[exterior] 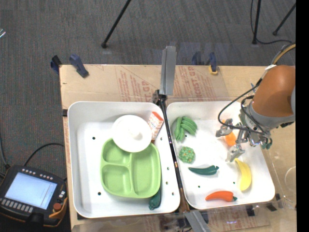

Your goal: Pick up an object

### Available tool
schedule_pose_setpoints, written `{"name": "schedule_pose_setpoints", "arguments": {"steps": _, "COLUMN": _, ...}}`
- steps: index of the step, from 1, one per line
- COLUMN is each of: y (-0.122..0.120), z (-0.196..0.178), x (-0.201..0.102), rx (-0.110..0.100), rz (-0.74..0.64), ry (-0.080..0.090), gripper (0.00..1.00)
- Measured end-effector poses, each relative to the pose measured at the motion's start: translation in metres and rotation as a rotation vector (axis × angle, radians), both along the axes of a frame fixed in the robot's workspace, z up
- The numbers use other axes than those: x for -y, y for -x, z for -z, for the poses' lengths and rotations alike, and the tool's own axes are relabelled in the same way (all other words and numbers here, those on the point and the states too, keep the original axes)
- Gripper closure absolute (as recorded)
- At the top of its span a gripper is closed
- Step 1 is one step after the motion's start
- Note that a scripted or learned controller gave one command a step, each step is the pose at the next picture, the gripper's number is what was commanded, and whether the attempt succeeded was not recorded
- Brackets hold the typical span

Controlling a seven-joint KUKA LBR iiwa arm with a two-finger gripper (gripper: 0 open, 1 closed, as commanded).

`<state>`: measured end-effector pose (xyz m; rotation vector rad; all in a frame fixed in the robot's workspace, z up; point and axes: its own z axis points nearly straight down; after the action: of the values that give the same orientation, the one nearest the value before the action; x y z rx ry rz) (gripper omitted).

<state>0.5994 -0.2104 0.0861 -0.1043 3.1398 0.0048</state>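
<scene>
Right bin (pixel 193 197), contents: gripper (pixel 236 151), whether spread or clenched cannot be told, just above the yellow banana (pixel 244 174) (none of the toys sits between its tips); orange piece (pixel 231 138) beside gripper; dark green pepper (pixel 204 169) left of banana.

A single fixed camera hangs above the brown cardboard-topped counter (pixel 130 83), looking down at a slant from a moderate height, taking in both shallow white plastic bins (pixel 77 178) and grey carpet beyond.
</scene>
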Motion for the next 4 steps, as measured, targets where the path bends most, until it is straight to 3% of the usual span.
{"name": "schedule_pose_setpoints", "arguments": {"steps": 1, "y": -0.015, "z": -0.001, "x": -0.003, "rx": 0.001, "rz": -0.070, "ry": 0.001, "gripper": 0.00}}
{"name": "schedule_pose_setpoints", "arguments": {"steps": 2, "y": -0.020, "z": 0.000, "x": -0.030, "rx": -0.001, "rz": -0.102, "ry": 0.000, "gripper": 0.00}}
{"name": "schedule_pose_setpoints", "arguments": {"steps": 3, "y": -0.021, "z": -0.009, "x": -0.031, "rx": 0.000, "rz": -0.100, "ry": -0.003, "gripper": 1.00}}
{"name": "schedule_pose_setpoints", "arguments": {"steps": 4, "y": -0.028, "z": -0.015, "x": 0.000, "rx": 0.003, "rz": -0.176, "ry": 0.001, "gripper": 1.00}}
